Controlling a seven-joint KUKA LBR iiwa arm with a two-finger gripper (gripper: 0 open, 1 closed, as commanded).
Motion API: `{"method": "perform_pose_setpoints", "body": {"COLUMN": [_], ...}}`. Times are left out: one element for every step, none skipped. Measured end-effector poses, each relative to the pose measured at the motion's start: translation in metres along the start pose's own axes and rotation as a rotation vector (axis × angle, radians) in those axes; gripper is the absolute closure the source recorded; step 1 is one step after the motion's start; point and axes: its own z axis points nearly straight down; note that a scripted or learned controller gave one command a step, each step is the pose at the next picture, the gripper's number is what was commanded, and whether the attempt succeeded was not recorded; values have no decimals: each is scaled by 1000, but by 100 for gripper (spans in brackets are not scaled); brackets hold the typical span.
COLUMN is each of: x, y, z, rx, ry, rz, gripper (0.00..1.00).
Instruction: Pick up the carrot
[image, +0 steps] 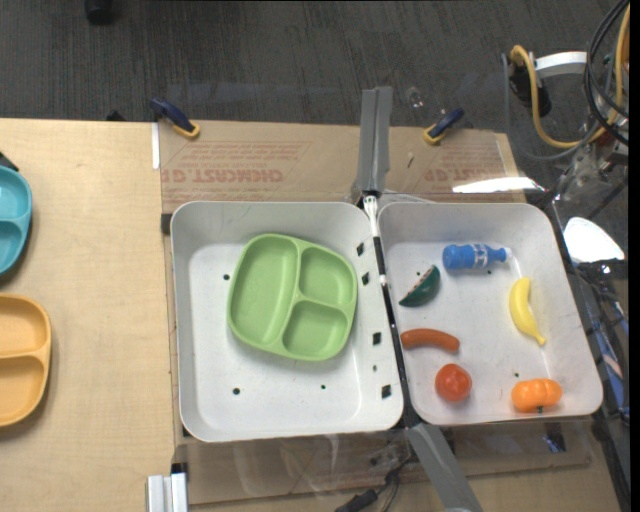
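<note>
The carrot (430, 340) is a short orange-red stick lying almost flat in the right bin (560, 250), near that bin's left wall and a little below its middle. Nothing touches it. A red tomato (452, 382) sits just below it and to its right. A dark green wedge (421, 286) lies just above it.
The right bin also holds a blue bottle (473, 257), a yellow banana (523, 310) and an orange pumpkin-like toy (536, 394). A green divided plate (293, 297) lies in the left bin (200, 400). Teal (12, 225) and orange (20, 360) plates sit at the bench's left edge. Cables (600, 90) hang at the upper right.
</note>
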Motion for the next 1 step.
{"method": "perform_pose_setpoints", "body": {"x": [-6], "y": [-21], "z": [65], "rx": [-1], "ry": [-7], "rz": [-1], "gripper": [100]}}
